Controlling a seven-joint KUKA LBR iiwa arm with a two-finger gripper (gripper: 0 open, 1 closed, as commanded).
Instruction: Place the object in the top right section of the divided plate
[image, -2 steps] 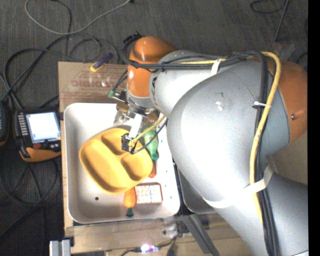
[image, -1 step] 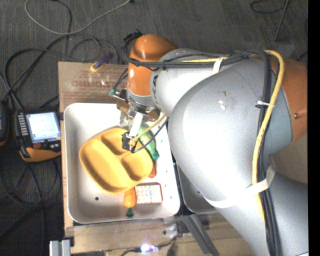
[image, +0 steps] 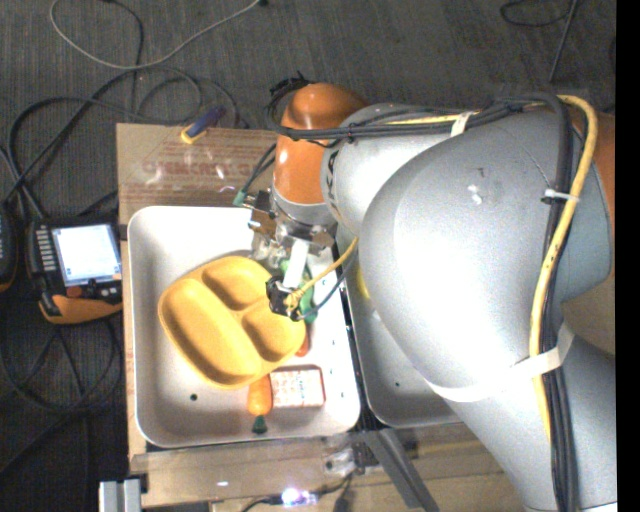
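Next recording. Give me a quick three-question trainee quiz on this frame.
1. True or false: the plate lies in the left bin.
2. Where is the carrot? A) in a plate section B) on the bin floor, outside the plate C) on the cardboard behind the bin
3. Short answer: what lies right beside the carrot?

Key: 1 true. 2 B. 3 a pale box.
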